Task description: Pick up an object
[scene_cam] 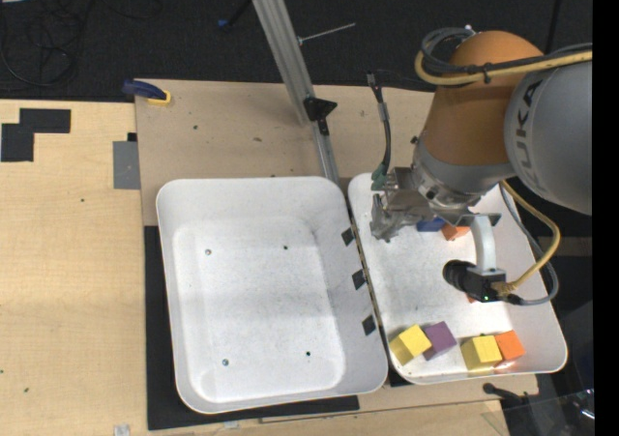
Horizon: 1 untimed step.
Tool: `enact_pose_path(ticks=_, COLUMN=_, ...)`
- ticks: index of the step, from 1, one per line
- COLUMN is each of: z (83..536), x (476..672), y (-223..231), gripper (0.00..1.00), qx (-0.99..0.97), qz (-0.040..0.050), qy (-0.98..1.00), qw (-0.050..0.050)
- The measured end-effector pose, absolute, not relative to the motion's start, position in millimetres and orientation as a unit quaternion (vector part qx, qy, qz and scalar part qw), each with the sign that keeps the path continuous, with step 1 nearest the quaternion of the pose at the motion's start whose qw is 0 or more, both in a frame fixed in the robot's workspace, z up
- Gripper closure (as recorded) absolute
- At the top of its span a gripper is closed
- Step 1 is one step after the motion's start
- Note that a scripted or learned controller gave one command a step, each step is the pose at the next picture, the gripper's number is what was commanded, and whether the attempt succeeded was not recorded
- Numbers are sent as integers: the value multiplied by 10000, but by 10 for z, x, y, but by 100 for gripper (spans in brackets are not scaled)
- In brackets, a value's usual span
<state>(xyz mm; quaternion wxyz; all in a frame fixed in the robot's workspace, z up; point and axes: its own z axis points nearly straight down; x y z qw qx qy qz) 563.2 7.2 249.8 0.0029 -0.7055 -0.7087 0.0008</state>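
My grey arm with its orange band (479,101) reaches over the right shallow white plastic bin (387,294), beside the left shallow white plastic bin (184,221). My two-finger metal gripper (387,221) hangs low at the right bin's upper left; its state I cannot tell. Along the near wall lie a yellow cube (411,341) touching a purple cube (440,336), then a second yellow cube (481,352) against an orange cube (509,345). A small orange piece (455,229) and a blue piece (428,224) peek from under my wrist.
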Motion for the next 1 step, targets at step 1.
enact_pose_path(ticks=1, z=2539, x=5445, y=530, gripper=100, qx=-7054, qz=12, qy=-7088, qw=29)
